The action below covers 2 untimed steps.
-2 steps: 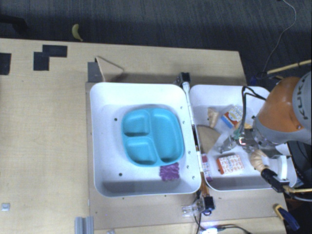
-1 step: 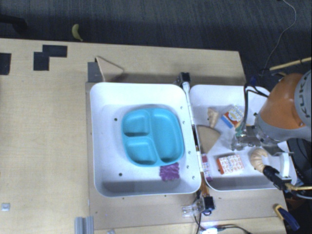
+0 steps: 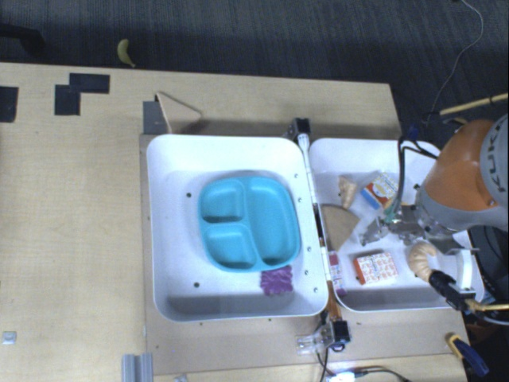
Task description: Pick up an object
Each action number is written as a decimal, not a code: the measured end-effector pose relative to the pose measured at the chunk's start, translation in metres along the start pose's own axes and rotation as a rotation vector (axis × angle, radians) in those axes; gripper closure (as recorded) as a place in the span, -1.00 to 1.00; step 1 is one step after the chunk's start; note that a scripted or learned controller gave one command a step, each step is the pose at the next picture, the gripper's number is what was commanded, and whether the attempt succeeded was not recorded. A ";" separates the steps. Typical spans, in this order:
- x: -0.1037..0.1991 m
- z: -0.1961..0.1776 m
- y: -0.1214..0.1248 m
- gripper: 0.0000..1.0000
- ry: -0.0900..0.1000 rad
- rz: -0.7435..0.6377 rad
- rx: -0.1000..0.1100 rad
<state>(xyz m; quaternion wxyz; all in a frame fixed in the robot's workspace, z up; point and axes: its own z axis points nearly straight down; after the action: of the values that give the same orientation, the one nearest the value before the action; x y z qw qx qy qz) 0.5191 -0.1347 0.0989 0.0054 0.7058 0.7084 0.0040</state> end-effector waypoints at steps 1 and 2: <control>0.001 -0.011 0.002 1.00 0.000 -0.001 -0.004; 0.001 -0.011 0.002 -1.00 0.000 -0.002 -0.003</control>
<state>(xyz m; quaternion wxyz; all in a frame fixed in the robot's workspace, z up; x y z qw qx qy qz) 0.5205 -0.1341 0.1096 0.0065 0.7052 0.7089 0.0053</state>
